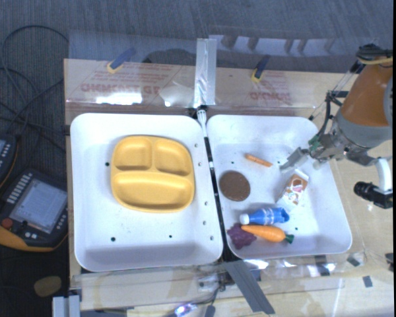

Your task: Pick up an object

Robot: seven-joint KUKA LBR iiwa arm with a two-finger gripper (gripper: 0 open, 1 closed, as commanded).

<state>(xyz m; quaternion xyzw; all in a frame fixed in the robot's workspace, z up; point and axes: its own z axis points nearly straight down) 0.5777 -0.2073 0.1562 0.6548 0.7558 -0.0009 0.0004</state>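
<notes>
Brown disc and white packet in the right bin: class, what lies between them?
In the camera view, bare white bin floor separates the brown disc from the white packet. The small orange stick lies above that stretch, not in it.

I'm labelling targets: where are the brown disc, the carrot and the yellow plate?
brown disc (235, 185), camera view, its centre.
carrot (264, 233), camera view, mid orange body.
yellow plate (152, 200), camera view, its front rim.
</notes>
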